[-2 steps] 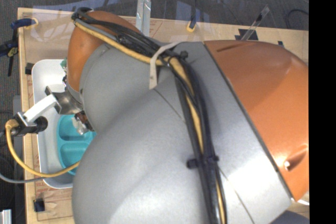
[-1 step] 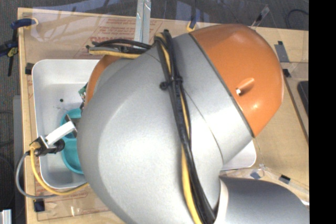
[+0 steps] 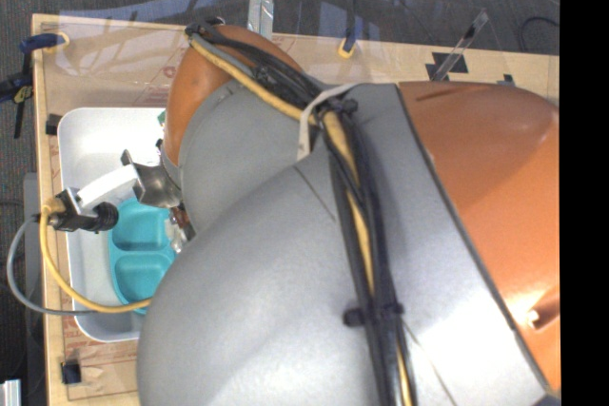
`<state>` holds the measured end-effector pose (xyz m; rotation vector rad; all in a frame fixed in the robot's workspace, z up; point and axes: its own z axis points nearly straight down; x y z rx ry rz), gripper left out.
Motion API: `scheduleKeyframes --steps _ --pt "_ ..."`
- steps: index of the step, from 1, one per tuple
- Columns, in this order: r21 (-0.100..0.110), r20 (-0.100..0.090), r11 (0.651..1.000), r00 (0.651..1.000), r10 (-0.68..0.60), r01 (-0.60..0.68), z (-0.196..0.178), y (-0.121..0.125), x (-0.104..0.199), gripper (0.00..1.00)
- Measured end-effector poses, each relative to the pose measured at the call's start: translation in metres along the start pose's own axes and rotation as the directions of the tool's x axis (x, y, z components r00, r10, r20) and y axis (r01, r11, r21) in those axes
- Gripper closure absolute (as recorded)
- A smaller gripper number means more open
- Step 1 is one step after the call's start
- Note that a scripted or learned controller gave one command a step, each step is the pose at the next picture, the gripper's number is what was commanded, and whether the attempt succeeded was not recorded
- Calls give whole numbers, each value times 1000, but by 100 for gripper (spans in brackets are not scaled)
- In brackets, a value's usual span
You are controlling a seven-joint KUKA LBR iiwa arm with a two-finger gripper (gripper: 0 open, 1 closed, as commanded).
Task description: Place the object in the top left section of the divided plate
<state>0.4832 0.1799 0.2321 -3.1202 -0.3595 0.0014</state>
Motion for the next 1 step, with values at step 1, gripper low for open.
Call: scheduleKeyframes --steps 1 --pt "-2 4 1000 1000 23 -23 62 -24 -2 100"
